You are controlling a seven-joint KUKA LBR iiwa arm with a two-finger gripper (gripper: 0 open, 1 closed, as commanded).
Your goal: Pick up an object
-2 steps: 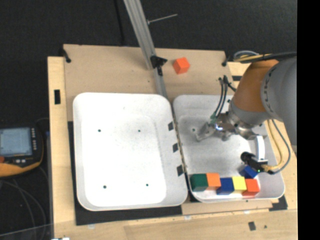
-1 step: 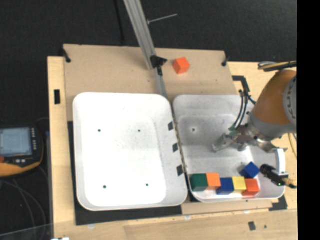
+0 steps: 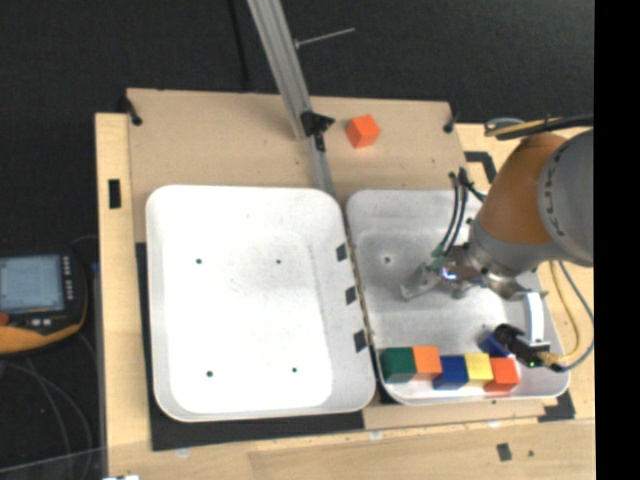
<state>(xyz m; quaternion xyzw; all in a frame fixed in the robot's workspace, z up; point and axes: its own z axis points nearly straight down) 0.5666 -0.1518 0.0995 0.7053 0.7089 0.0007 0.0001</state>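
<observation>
Camera view gives no legible writing; pincer (image 3: pixel 418 286) over right bin (image 3: pixel 400 218), state unreadable.

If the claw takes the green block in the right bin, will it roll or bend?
The green block looks cubic and flat-faced, so it probably will not roll. It seems rigid, likely holding its shape. It touches the orange block beside it, so pushing may shift that one.

You are looking at a robotics lab: a plywood bench (image 3: pixel 240 138) bearing two white bins (image 3: pixel 180 268), a metal mounting pole (image 3: pixel 285 58), loose cables (image 3: pixel 40 398) and a handheld control pendant (image 3: pixel 35 293) alongside.
</observation>
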